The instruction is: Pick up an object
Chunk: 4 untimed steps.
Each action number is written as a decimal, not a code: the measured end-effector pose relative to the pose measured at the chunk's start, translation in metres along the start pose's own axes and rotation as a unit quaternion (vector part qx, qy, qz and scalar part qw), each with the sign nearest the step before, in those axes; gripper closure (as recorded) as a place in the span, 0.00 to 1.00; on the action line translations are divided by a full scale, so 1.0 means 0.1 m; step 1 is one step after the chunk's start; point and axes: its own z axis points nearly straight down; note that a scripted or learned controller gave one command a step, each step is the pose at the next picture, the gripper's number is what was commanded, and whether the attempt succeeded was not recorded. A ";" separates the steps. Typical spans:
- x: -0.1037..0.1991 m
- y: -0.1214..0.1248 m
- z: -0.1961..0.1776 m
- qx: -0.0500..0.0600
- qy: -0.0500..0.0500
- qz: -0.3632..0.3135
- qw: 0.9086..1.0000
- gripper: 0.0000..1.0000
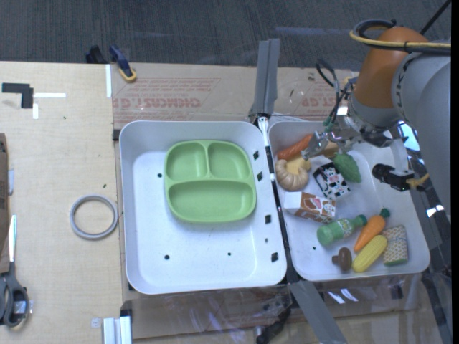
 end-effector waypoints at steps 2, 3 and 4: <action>0.00 -0.46 0.03 0.002 0.008 -0.027 1.000 1.00; 0.00 -0.46 0.03 0.002 0.008 -0.027 1.000 0.00; -0.02 -0.46 -0.06 0.001 0.008 -0.025 1.000 1.00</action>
